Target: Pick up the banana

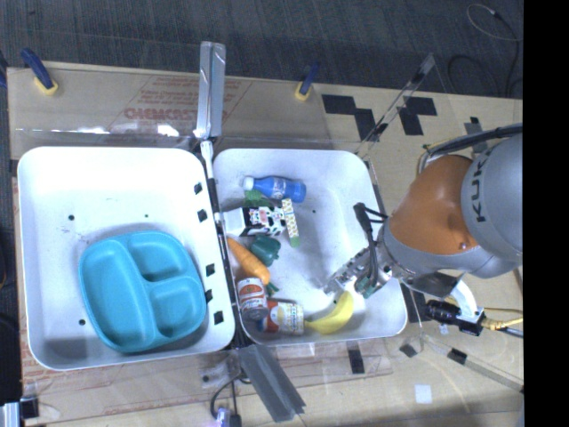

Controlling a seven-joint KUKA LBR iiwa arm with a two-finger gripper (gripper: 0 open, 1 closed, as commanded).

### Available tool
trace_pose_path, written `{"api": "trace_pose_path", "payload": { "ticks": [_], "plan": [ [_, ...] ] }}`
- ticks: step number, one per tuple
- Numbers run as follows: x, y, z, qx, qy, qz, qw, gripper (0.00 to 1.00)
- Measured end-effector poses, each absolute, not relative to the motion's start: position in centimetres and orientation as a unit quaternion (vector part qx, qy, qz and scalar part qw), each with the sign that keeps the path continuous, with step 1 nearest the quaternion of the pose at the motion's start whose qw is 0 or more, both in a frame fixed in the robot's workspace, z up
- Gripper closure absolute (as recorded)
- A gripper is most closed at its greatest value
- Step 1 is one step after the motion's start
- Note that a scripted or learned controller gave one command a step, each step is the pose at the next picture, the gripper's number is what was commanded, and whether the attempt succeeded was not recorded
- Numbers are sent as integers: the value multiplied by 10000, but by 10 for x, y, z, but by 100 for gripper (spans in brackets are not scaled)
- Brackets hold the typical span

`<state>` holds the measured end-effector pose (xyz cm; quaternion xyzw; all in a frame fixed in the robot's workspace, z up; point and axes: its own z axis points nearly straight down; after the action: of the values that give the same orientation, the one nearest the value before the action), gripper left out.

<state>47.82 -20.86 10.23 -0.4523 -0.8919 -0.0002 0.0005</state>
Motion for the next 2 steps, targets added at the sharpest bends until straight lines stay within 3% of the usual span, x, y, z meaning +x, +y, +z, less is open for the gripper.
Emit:
{"api": "trace_pose_path", "payload": {
  "ticks": [1, 2],
  "plan": [
    [478, -209, 102, -4523, -8919, -2, 4, 0],
    [478, -209, 93, -3915, -9202, -2, 10, 0]
  ]
}}
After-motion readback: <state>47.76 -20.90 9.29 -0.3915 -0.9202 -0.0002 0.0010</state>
